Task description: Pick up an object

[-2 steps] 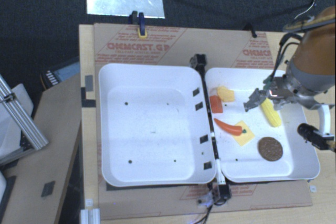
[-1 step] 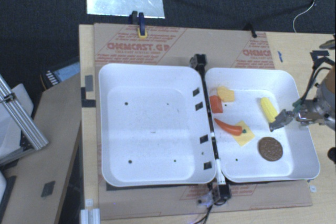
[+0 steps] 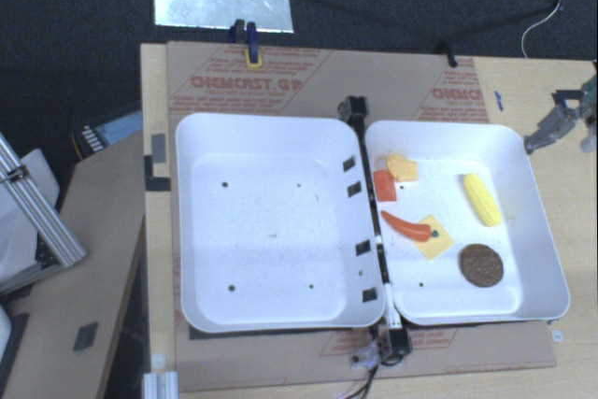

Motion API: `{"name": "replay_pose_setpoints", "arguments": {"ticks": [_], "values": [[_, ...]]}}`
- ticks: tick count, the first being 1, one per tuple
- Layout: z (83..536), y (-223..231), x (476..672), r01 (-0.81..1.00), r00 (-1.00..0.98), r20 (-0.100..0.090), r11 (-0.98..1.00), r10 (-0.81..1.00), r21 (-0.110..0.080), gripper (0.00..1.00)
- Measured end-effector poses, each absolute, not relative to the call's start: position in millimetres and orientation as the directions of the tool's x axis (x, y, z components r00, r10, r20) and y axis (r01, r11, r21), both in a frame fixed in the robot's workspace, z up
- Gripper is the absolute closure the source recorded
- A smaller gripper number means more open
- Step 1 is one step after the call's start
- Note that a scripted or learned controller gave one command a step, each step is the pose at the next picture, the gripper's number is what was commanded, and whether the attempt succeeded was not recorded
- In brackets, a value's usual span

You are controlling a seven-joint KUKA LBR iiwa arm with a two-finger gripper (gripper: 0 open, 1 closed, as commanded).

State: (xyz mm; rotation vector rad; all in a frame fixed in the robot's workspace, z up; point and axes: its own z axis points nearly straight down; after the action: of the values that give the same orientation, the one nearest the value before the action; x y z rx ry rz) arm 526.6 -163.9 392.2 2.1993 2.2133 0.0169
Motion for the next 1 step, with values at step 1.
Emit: {"name": "replay_pose_setpoints", "arguments": {"ticks": [1], "values": [[446.4,-209.2,542.8,1.0,0.001,-0.006,-0.001,1.0,0.01,0.0]]}}
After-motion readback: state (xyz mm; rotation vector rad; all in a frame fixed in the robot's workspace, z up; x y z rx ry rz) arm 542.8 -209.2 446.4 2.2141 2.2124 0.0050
